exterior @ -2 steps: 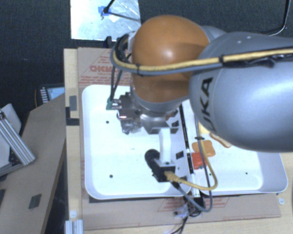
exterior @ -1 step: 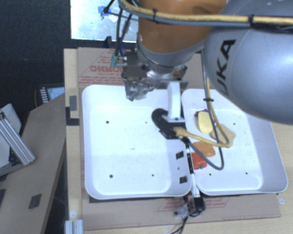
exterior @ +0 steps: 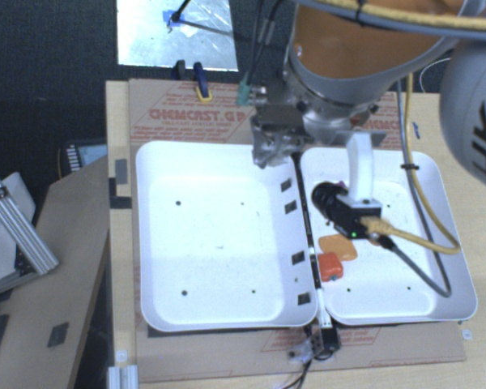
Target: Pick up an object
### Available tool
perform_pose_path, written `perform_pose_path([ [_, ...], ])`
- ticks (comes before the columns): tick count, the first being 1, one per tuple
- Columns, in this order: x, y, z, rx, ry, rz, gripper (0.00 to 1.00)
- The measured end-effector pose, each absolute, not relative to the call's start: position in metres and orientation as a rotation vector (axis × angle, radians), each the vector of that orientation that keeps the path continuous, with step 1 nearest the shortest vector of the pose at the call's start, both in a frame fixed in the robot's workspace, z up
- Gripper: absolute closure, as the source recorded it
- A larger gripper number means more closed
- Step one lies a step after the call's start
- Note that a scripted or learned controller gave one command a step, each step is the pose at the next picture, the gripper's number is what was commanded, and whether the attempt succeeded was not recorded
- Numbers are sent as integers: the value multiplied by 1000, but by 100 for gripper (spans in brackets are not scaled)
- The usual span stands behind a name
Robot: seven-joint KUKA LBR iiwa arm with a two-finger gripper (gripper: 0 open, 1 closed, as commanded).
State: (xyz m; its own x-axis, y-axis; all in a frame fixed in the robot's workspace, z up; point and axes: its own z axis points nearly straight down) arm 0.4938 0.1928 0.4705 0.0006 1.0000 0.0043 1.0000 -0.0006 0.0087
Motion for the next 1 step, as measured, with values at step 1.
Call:
perform_pose_path([
  [1, 509, 230, 539, 2212, 2227, 16, 100],
])
